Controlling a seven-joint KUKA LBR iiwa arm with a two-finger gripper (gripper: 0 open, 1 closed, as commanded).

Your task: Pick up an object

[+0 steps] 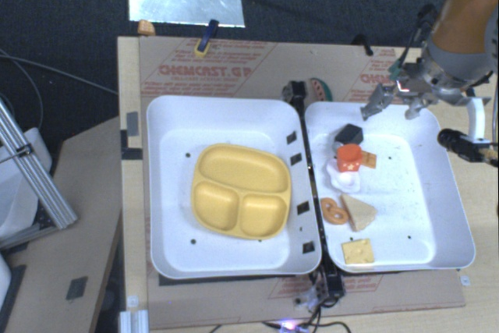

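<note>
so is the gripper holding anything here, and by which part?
Nothing is held. The gripper hangs over the far edge of the right bin, its fingers spread with nothing between them. The nearest piece, the black block, lies apart in that bin.

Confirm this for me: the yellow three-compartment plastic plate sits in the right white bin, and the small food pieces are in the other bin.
Not quite. The camera view shows the yellow three-compartment plastic plate in the left white bin, not the right one. The small food pieces, such as the yellow cracker-like square and the orange pretzel-shaped piece, are in the other bin, the right white bin.
</note>
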